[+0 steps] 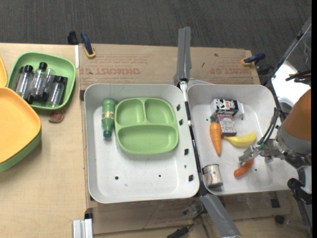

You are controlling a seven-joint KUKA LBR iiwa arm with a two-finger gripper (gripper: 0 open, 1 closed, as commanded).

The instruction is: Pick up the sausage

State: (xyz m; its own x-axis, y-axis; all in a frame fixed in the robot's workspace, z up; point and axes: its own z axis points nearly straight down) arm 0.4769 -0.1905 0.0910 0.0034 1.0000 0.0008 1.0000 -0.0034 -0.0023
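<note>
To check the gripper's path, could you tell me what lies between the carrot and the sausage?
In the camera view, only bare white bin floor lies between carrot and sausage.

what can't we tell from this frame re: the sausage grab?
- Camera view: the hand sits over the upper end of the sausage; too small and blurred to tell contact or grip.
- The arm is cut off by the right edge.
- Can label: too small to read.
- Carton print: blurred.
</note>
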